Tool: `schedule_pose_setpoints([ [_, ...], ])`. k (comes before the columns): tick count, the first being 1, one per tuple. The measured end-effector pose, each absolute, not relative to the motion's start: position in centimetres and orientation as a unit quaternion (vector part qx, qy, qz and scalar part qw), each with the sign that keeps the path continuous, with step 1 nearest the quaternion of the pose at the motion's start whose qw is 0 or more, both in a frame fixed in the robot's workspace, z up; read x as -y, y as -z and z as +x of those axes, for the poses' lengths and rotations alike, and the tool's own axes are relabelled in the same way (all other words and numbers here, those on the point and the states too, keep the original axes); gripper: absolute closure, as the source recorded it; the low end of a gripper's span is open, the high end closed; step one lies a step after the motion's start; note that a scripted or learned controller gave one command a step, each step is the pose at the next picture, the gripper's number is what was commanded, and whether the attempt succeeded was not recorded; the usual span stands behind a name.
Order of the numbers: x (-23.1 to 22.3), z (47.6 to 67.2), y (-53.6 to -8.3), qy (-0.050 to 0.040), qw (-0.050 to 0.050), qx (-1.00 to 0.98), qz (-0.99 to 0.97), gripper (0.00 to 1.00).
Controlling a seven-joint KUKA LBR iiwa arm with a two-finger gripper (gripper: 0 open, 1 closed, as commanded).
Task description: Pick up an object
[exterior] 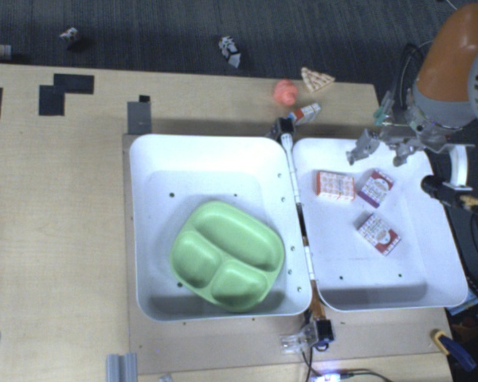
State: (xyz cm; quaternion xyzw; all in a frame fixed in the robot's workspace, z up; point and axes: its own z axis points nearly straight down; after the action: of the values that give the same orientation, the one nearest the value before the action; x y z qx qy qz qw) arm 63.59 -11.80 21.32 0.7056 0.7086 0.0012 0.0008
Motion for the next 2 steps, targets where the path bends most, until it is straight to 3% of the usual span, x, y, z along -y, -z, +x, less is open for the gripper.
schedule_pose_setpoints([
  [1, 8.7, 59.5, -8.9, -0.0014, 0.001, -0.708, 0.706, 0.0],
  [2, 8.7, 59.6, -10.0, -0.003, 0.003, -0.708, 0.706, 1.0],
])
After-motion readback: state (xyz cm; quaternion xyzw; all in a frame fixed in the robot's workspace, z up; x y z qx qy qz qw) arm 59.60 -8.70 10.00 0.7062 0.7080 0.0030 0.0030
